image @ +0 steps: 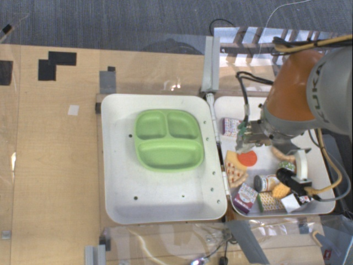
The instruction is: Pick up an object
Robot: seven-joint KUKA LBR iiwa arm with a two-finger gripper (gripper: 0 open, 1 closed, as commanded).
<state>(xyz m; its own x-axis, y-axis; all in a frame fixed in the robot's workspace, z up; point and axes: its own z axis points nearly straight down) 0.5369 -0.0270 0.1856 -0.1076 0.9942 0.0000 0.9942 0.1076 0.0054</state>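
Note:
My gripper [246,138] hangs low over the left part of the right bin [325,206], just above a red round piece [249,158] and a pizza-slice toy [235,170]. A purple-and-white packet [230,126] lies just to its left. The wrist blocks my sight of the fingers. Nearer the front lie a small jar [264,183], a purple box [246,195], a checked packet [267,202], an orange lump [281,190] and a white roll [301,166].
The left bin [118,203] holds a green divided plate [167,139]. The grey-and-orange arm [300,87] covers the back right of the right bin. A black cable loops near the bin's front right corner [306,192]. A metal rail [208,65] stands behind the bins.

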